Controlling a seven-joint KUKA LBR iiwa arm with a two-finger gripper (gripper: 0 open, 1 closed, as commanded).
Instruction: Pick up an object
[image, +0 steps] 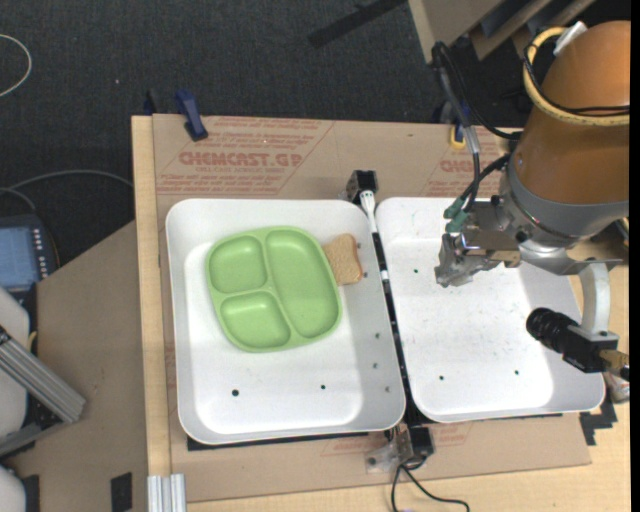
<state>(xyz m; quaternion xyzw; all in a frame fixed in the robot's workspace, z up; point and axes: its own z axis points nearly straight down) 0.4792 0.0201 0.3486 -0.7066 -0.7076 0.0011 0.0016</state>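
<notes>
Your gripper (458, 266) is hanging over the right bin (500, 380); whether it's clenched or released, can't tell from up here. The tan cracker-looking piece (344, 259) lies in the left bin (200, 390), touching the green divided plate (273, 288).

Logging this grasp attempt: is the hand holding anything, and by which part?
Nothing shows in the hand; it hangs over the right bin. The green plate and brown piece lie in the left bin.

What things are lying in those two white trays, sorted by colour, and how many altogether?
Green: 1, a green divided plastic plate in the left white bin.
Tan: 1, a flat tan sponge-like block touching the plate's right edge.
Total: 2.
</notes>
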